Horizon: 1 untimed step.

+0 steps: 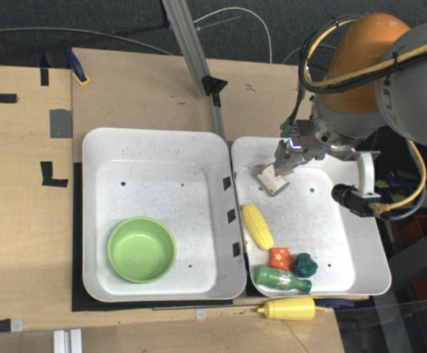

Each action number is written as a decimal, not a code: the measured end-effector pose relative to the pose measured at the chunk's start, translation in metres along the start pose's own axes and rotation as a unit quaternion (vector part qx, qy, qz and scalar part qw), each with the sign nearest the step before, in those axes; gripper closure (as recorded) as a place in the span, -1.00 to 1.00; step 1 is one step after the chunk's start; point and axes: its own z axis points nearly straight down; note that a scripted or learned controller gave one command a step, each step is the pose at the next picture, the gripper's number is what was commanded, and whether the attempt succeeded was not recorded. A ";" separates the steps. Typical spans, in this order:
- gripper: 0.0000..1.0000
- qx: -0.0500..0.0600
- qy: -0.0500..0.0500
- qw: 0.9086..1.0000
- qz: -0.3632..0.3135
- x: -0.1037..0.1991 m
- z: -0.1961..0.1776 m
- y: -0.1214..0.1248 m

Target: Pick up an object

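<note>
- A light wooden table [22, 197] carries two white bins; the left bin [154, 142] holds a green bowl [142, 249].
- In the right bin [345, 234], the gripper [283, 164] hangs over a small pale block [273, 180]; whether its fingers grip it, I cannot tell.
- Corn [257, 226], a red piece [279, 257] and a green bottle [281, 278] lie near the front.

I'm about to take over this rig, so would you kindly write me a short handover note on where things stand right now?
Gripper: low over the upper part of the right bin, at a pale block; a grasp cannot be confirmed.
Right bin also holds: corn cob, small red piece, dark green piece, green bottle.
Left bin: green bowl.
Yellow bottle lies on the bench, outside the bins.
Done: nothing seen lifted.
Left: secure one object and lift it.
</note>
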 end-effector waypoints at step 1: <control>1.00 0.000 0.000 1.000 0.000 0.056 0.014 0.000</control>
